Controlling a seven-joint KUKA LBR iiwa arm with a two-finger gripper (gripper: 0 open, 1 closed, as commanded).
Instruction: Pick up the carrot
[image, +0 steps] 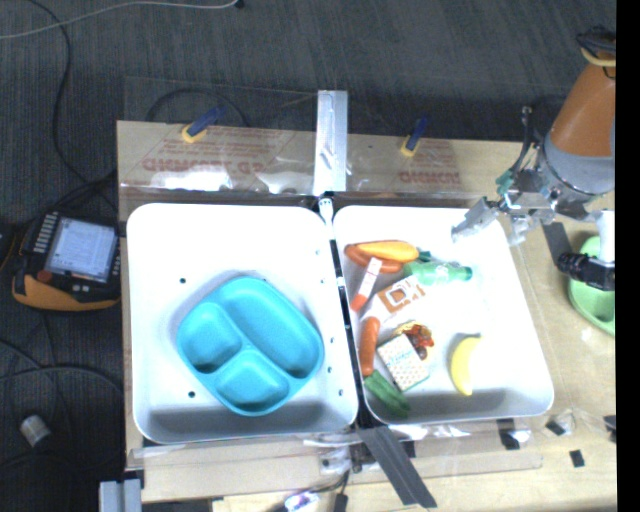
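Observation:
The carrot (383, 251) is orange and lies flat at the far left corner of the right bin (520, 330), pointing left to right. A green bottle (437, 270) lies just to its right, with its tip near the carrot's end. My gripper (492, 226) hovers over the bin's far right edge, up and to the right of the carrot and well apart from it. Its fingers (468, 226) stand apart with nothing between them, so it is open. The orange band (587, 112) of the arm is at the top right.
The right bin also holds a red-orange sausage-like piece (369, 342), a small orange box (400, 295), a checkered packet (404, 362), a banana (462, 364) and a green item (388, 394). A blue divided tray (248, 342) lies in the left bin (160, 240). A green object (600, 295) sits on the bench at the right.

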